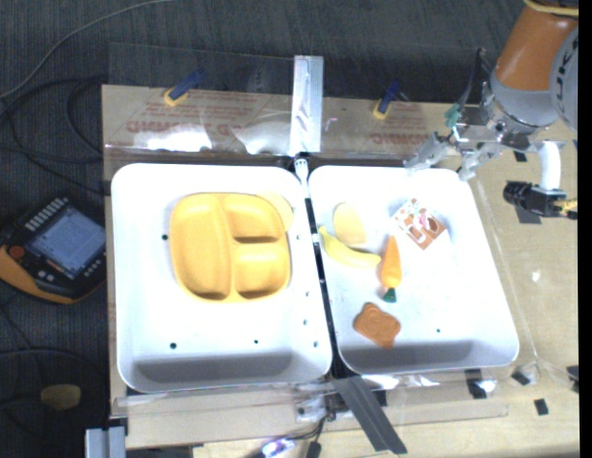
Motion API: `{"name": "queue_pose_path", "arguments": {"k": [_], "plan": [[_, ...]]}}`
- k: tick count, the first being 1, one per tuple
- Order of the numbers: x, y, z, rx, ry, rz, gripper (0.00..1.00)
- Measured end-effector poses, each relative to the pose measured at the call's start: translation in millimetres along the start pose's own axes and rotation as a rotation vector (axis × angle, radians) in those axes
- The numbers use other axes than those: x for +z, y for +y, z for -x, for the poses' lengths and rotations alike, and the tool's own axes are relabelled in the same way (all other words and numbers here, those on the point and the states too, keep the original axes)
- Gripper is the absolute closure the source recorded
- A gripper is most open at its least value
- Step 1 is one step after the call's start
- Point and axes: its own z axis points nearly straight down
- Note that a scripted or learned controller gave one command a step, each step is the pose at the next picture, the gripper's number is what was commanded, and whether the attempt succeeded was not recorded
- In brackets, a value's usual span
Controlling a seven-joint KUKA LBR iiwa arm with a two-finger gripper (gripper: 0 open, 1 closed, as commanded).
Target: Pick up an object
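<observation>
we are seeing four small objects lying in the right bin (487, 284), any of them a candidate for the pick. taking the bin's middle as the clock's centre, the carrot (391, 263) is lying almost at the centre, pointing toward twelve, with its green end toward six. the banana (348, 250) is sitting at nine o'clock from it, close to the bin's left wall, and a pale round food piece (349, 222) is touching the banana's upper side at about ten o'clock. a small printed packet (418, 223) is lying at one o'clock from the carrot, near but apart. a brown toast-like piece (376, 324) is resting at six o'clock, just below the carrot's green end.

the left bin (143, 284) is carrying a yellow divided tray (229, 246) near its middle.

the gripper (447, 151) is hanging at about one o'clock, over the right bin's far rim, well apart from every object. its fingers are spreading apart and nothing is sitting between them. the orange band of the arm (530, 46) is rising toward the upper right corner.

on the tabletop (544, 284), two clips (183, 87) are holding a clear sheet behind the bins, and a handheld pendant (50, 246) is lying on the floor at nine o'clock.
</observation>
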Motion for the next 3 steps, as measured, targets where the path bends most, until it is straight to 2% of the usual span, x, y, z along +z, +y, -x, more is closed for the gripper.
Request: {"name": "queue_pose_path", "arguments": {"k": [1, 2, 3], "plan": [[129, -28, 2, -0.006, 0.000, 0.001, 0.00], [124, -28, 1, -0.006, 0.003, -0.004, 1.00], [39, -20, -86, -0.152, -0.001, 0.000, 1.00]]}}
